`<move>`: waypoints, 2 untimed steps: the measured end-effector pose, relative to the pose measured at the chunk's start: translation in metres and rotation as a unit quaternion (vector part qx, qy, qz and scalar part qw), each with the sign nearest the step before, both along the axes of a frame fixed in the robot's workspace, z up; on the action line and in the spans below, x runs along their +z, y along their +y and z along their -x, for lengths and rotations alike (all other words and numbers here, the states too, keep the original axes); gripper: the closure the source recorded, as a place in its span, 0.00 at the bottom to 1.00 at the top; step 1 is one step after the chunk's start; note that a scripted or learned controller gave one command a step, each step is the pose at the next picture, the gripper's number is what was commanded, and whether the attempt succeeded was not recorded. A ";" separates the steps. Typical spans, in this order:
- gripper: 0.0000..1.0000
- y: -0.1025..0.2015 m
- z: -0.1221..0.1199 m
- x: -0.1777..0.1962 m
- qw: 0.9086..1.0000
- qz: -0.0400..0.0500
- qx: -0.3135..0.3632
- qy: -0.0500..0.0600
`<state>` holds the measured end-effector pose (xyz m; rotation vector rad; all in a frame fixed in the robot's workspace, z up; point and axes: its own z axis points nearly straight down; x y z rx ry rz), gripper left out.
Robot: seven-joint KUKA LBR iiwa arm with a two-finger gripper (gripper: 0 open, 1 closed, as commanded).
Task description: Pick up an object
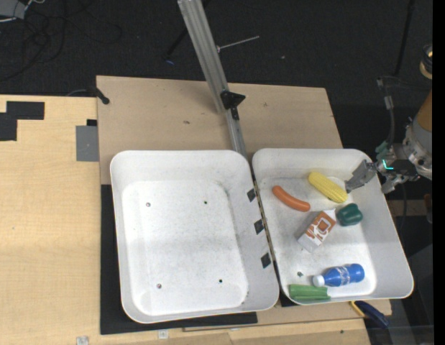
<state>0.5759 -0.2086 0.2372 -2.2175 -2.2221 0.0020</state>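
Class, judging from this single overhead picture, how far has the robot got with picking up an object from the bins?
Done: the hand has reached the right bin's upper right edge, beside the yellow corn. In hand: nothing shows between its fingers. Left: the grasp and the lift. The corn, orange sausage, green pepper, carton, blue bottle and green vegetable all lie on the bin floor.

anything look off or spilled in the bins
Nothing spilled or broken. The one odd thing: the green pod lies up on the right bin's front rim rather than flat on its floor, beside the blue bottle. The corn, sausage and small carton lie loose inside.
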 end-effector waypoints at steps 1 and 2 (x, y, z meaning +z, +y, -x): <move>0.00 0.002 0.009 -0.061 1.000 -0.001 -0.001 0.003; 0.00 -0.001 0.004 -0.104 1.000 0.001 -0.001 0.000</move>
